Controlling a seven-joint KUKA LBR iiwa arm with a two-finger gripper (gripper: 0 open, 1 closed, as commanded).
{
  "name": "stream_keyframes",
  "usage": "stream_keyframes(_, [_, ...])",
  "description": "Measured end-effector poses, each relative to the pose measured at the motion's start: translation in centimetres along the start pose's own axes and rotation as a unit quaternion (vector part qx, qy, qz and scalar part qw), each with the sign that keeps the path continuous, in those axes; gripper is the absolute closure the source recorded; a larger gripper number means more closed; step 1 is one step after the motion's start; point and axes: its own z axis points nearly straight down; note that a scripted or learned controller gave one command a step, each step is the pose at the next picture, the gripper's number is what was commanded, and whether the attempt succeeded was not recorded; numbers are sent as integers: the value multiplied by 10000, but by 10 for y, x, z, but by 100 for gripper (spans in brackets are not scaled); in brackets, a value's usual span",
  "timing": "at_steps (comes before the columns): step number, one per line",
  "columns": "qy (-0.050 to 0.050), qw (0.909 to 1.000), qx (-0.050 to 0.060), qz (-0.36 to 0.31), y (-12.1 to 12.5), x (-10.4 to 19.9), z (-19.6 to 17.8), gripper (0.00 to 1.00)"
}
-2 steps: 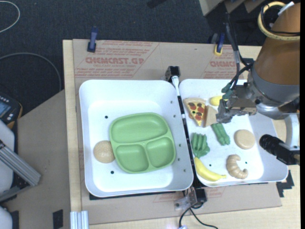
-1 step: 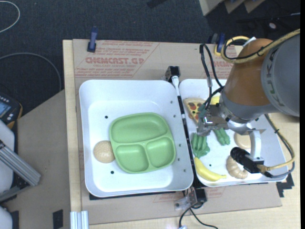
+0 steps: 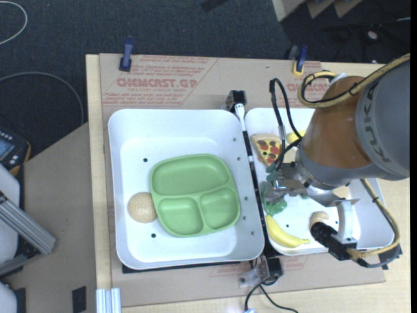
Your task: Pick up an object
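Now: gripper low in the right bin

The gripper (image 3: 277,191) hangs over a green object (image 3: 276,205), beside the banana (image 3: 285,235) and pizza slice (image 3: 268,148). Whether it grips anything, I cannot tell. Best to centre on one item before closing

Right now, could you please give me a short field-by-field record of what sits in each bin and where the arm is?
left bin: green divided tray, with a tan round cookie-like item touching its left edge
right bin: pizza slice toy near the top left; banana near the bottom left; a green item between them, partly hidden
arm: over the right bin, covering most of it
gripper: low over the green item; grasp cannot be judged
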Motion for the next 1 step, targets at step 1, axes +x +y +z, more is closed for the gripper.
stream_keyframes(1, [3, 10000, -64, -39, 3, 46, -57, 100])
